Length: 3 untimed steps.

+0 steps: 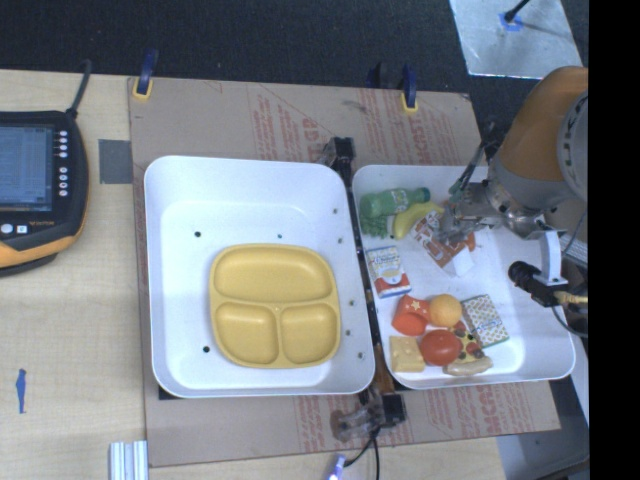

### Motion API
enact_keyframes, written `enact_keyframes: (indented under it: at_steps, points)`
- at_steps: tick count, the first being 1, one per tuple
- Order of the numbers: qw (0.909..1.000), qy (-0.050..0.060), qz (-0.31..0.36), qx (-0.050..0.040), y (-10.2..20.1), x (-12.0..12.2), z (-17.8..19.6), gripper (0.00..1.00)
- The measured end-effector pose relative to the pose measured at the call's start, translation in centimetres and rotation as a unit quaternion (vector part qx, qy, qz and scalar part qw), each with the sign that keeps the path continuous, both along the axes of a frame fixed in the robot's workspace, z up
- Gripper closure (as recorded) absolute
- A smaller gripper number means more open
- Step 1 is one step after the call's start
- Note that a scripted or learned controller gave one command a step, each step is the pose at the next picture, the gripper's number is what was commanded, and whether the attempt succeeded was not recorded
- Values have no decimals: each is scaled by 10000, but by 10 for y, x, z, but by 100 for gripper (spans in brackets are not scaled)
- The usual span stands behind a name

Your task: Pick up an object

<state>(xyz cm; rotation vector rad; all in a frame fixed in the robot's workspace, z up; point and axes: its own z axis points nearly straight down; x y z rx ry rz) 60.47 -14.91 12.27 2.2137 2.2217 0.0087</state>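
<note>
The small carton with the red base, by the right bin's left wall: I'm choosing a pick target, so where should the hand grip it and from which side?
Take the small carton across its two long sides, coming straight down from above. It appears to lie flat, apart from the toy food below it, though the right bin wall sits close on its left, so a slight offset toward the bin's middle looks safer.

Light wood-grain bench top (60, 338) at left and along the bottom. Brown cardboard sheet (250, 118) laid over it, printed with faint red lettering. 2 blue clamps (146, 72) (408, 83) on the sheet's far edge. Grey tape patch (115, 161) just off the sheet's left edge. Black and orange control pendant (35, 193) lying on the bench at far left, screen lit pale blue. Dark carpeted floor (250, 18) beyond the bench. Pale grey floor panel (505, 23) at top right, bearing a small blue mark (513, 20). Even overhead lighting, soft shadows.
</note>
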Motion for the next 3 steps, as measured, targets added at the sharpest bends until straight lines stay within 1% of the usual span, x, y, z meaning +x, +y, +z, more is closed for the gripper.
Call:
enact_keyframes:
  at_steps: [1,2,3]
  points:
    - [10000,52,-5,1,-15,-85,33,100]
    - [10000,46,2,5,35,-38,80,100]
    - [10000,59,4,-5,18,-62,50,100]
